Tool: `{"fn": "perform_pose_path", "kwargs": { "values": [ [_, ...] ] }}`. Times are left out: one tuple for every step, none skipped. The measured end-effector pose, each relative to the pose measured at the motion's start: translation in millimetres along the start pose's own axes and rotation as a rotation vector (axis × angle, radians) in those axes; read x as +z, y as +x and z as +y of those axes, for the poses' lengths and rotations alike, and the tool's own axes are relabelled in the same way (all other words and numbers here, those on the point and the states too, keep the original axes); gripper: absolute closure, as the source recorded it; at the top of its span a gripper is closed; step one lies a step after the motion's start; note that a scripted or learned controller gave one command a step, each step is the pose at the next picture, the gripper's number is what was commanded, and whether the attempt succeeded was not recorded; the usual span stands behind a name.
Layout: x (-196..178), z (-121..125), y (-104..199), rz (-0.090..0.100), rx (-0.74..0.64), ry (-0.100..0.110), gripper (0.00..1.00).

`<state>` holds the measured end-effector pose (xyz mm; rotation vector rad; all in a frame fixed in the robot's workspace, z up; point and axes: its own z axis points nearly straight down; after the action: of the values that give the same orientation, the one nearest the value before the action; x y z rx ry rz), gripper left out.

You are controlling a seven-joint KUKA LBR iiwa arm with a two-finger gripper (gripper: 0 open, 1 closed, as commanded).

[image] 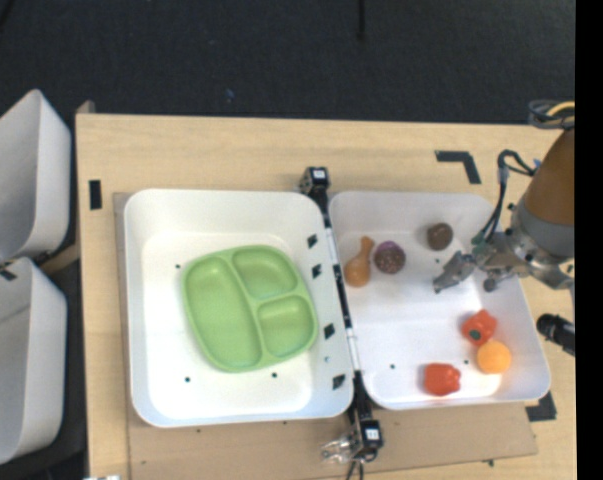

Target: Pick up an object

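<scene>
The bench (281, 148) carries two white bins side by side. The left bin (151, 368) holds a green divided tray (249, 308); the right bin (411, 388) holds all the loose pieces. The arm (551, 193) reaches in over the right bin's far right corner, and its gripper (468, 271) hangs over bare bin floor with the fingers spread apart and nothing between them.

What the pick turns on, I'd say, is which piece lies closest — and that looks like the red-orange piece (479, 325), just toward the near wall from the fingertips, with an orange ball (493, 358) beside it. A red pepper-like piece (441, 378) sits nearer the front rim. The brown ball (439, 235) lies near the far wall, just beyond the gripper; the purple piece (389, 258) and the tan pear-shaped piece (359, 263) — long axis running far to near — lie further left.
</scene>
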<state>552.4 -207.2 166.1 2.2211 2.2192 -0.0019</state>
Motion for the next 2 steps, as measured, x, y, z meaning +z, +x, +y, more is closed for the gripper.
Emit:
{"fn": "perform_pose_path", "kwargs": {
  "values": [
    [61.6,3.7,1.4,0.001,0.004,0.002,0.0],
    [65.1,4.1,0.5,0.001,0.006,0.0,0.0]
  ]
}}
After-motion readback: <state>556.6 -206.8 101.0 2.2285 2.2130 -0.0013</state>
